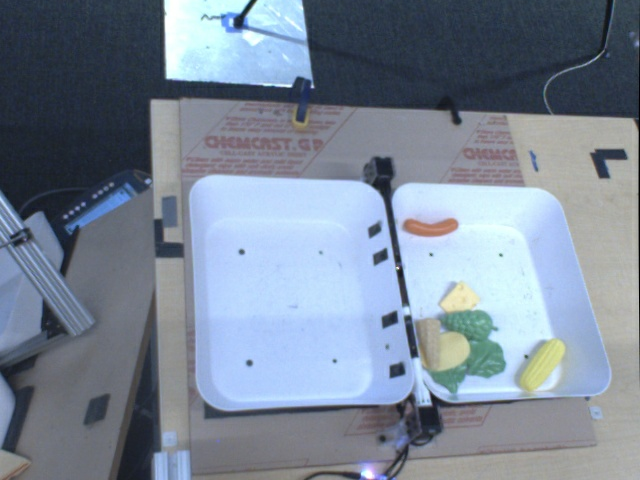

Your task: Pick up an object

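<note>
Nothing lifted yet, judging by how things lie: opening step of the pick, every candidate resting in the right bin (pixel 560 230) at centre-right of the frame. No telling the state of the gripper from this view.

Candidates, all small toy foods with a smooth plastic look:
- sausage (pixel 431 227), orange, slim and rounded, alone near the bin's upper wall, well apart from the rest.
- cheese wedge (pixel 460 296), pale yellow, flat-faced and angular, mid-bin.
- leafy greens (pixel 478 344), crinkled and lobed, touching a tan and yellow rounded piece (pixel 440 348) at the bin's lower-left corner.
- corn cob (pixel 542 364), yellow, stubby and ridged, lower right, close to the rim.

Next move, as a judgement: descent over an isolated piece, sausage or corn cob, across its narrow width. Clustered pieces by the divider likely harder to pinch cleanly.

Left bin (pixel 290 193) glossy white, shallow, on a brown printed board (pixel 270 138) atop the tabletop.
</note>
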### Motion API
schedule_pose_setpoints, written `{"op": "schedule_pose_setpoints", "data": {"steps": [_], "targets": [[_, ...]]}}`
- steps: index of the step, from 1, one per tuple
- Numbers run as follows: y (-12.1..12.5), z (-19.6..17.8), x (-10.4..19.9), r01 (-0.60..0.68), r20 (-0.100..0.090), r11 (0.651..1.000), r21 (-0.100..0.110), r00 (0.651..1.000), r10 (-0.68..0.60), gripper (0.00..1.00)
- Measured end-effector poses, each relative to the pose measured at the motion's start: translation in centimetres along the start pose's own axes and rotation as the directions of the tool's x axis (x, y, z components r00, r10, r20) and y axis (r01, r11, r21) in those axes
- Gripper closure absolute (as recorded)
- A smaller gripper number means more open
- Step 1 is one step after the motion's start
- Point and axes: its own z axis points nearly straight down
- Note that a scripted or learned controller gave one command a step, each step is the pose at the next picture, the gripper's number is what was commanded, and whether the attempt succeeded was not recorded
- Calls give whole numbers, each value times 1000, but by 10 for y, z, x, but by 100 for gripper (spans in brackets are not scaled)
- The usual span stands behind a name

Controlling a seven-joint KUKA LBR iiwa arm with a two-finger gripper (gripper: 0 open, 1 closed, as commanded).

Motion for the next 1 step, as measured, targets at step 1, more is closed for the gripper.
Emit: {"op": "schedule_pose_setpoints", "data": {"steps": [1], "targets": [[0,9,-26,-5,-3,1000,12,1000,5,100]]}}
